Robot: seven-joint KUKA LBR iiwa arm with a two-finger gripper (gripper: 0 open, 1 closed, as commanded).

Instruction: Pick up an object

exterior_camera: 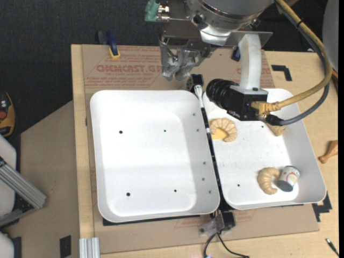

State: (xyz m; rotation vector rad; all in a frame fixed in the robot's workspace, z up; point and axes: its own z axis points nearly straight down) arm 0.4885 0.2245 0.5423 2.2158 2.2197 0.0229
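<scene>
My gripper (177, 69) hangs high over the bench's far side, just beyond the back rim of the left bin (107, 144), near where the two bins meet. Nothing shows below it. In the right bin (306, 144) lie three things. A tan croissant-shaped toy (223, 129) rests near the bin's left wall, toward the back. A second tan curled toy (267, 179) lies at the front right, touching a small white and grey cylinder (288, 177).
A blue and yellow clamp (111, 43) grips the board at the back left. A small black clip (196, 83) sits at the bins' back junction. A wooden piece (328, 153) pokes in at the right edge.
</scene>
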